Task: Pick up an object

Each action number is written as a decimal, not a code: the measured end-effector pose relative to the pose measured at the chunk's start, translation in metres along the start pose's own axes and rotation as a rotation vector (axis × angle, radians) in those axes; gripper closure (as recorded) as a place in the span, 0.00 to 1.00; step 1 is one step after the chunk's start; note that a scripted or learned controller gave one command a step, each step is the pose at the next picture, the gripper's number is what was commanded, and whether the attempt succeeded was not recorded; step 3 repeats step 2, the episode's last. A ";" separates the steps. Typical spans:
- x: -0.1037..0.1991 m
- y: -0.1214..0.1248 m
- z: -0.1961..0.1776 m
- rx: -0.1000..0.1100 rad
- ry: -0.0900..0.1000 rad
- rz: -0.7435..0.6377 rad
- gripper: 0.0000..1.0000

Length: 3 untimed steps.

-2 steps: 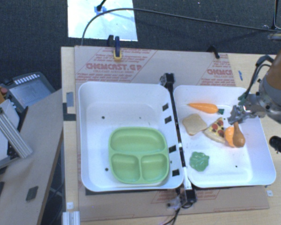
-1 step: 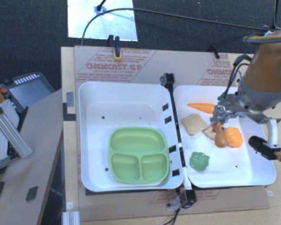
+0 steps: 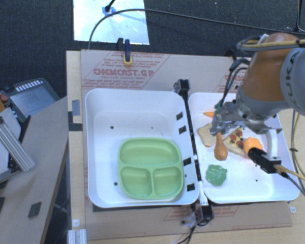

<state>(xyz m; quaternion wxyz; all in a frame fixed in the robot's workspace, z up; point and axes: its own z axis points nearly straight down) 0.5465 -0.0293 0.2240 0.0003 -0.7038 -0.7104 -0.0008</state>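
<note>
The tabletop (image 3: 51,151) is seen spread across the frame, with a sheet of brown cardboard (image 3: 157,67) laid under two shallow white bins. The left white bin (image 3: 99,111) fills the centre of the picture; a pale green plastic plate with three compartments (image 3: 151,168) lies flat in its lower half. The right white bin (image 3: 244,187) occupies the right of the frame. The grey arm with its orange band (image 3: 274,70) is seen reaching in from the upper right, covering that bin's upper part. The claw (image 3: 224,120) is lowered over a cluster of toy food at the bin's middle; whether it is wide or narrow cannot be told. Directly below it lie a tan slice of toy bread (image 3: 205,135), a brown drumstick-shaped piece (image 3: 220,147) and a pizza-like slice with red spots (image 3: 237,139), all touching or overlapping. An orange rounded piece (image 3: 252,144) sits just right of them. A green leafy toy vegetable (image 3: 216,175) lies apart, lower in the bin.
</note>
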 end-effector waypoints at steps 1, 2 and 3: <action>0.048 0.007 -0.006 -0.001 0.000 0.000 1.00; 0.102 0.001 -0.013 -0.001 0.000 0.000 1.00; 0.102 0.001 -0.013 -0.001 0.000 0.000 1.00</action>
